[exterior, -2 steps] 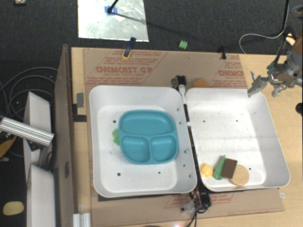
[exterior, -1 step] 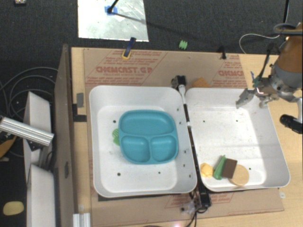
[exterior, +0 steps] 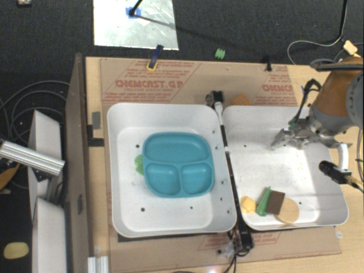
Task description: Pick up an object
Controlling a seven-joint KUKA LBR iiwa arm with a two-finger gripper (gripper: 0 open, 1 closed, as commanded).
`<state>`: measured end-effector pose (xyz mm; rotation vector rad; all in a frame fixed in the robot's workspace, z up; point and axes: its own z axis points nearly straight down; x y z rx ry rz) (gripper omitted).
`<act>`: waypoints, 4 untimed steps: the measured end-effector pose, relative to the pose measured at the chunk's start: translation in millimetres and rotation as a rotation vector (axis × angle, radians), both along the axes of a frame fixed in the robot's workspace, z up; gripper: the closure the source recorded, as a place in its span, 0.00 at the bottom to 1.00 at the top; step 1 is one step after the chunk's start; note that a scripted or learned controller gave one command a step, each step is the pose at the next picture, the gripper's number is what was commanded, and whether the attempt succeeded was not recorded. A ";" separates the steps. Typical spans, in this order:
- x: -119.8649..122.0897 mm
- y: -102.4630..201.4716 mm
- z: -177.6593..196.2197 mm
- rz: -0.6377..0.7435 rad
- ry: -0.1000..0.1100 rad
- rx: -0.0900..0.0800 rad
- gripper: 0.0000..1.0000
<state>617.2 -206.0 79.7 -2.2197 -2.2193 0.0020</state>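
We see the gripper (exterior: 282, 138) hovering over the upper part of the right bin (exterior: 341, 209), its fingers spread and holding nothing. The candidates, a yellow piece (exterior: 247, 204), a green stick (exterior: 264, 201), a brown block (exterior: 276, 201) and a tan disc (exterior: 288, 210), crowd the near edge; we judge a descent there could pinch two together or nudge one against the wall

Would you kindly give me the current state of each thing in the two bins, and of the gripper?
Gripper: over the right bin, holding nothing visible.
Blue tray: flat, right way up, in the left bin.
Green piece: partly hidden at the tray's left edge.
Yellow, green, brown and tan items: clustered at the right bin's near edge.
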 end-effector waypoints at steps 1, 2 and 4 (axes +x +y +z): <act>43.0 9.3 165.5 0.007 -0.025 -0.007 0.00; 50.9 10.8 66.8 0.005 0.000 -0.001 0.00; 53.5 -3.8 103.0 0.000 -0.016 -0.007 0.00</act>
